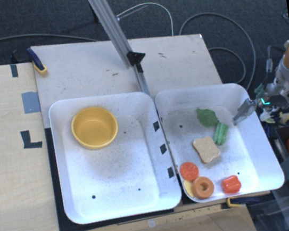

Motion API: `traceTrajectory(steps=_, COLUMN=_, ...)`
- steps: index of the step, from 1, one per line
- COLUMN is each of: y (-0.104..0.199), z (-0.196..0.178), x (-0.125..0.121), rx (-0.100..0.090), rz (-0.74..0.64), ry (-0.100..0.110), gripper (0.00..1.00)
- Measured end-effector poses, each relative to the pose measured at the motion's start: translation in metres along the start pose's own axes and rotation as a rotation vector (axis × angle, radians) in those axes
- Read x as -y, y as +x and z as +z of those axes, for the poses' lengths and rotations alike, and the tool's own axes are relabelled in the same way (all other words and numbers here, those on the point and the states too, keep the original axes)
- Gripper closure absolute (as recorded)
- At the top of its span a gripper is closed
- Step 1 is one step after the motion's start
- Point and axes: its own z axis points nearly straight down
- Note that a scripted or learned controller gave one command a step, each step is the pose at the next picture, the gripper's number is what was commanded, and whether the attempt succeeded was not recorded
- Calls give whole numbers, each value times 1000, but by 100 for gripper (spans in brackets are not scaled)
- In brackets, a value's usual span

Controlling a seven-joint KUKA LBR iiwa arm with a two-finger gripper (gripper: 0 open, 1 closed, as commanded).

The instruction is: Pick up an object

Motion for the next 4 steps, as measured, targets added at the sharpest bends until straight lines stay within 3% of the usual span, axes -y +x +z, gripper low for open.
traceTrajectory(steps=2, y=-5, z=106, x=4, rx=-2, rz=2, ry=7, gripper=0)
traceTrajectory(steps=3, y=-5, z=155, x=3, rx=0, rz=2, ry=-2, gripper=0)
traceTrajectory(steps=4, y=-4, z=144, x=3, rx=0, rz=0, ry=-3, gripper=100)
